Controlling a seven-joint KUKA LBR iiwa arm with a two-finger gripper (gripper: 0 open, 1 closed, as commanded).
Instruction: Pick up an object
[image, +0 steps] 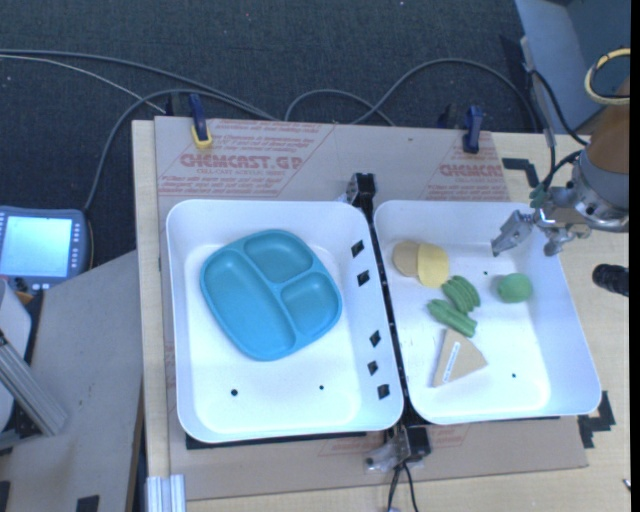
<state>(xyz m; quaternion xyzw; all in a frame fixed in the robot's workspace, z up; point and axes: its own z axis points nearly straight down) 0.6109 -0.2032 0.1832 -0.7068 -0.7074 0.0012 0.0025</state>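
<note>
**Gripper poised above right bin, nothing between its fingers**

The bench (260, 150), a brown board printed with red lettering, carried two shallow white bins side by side. The left bin (190, 400) held a blue divided plate (270, 292) tilted toward its upper left, leaving a wide band of bare floor along the near and right walls. The right bin (560, 390) kept its objects in its left half and centre, with open floor along the near and right rims.

The arm (608, 140) entered from the upper right, its body cut off by the frame edge. Its gripper (528, 232) hung over the bin's far right corner, fingers spread, pinching nothing.

Below it sat a green ball (515, 288), near but apart. Leftward lay a tan sandwich wedge (456, 360), two green pods (455, 304) overlapping, and a yellow piece (433, 265) partly covering a tan disc (405, 258).

Two blue clamps (200, 128) gripped the board's far edge. Cables (100, 90) trailed over dark carpet; a handheld pendant (40, 245) sat left.
</note>
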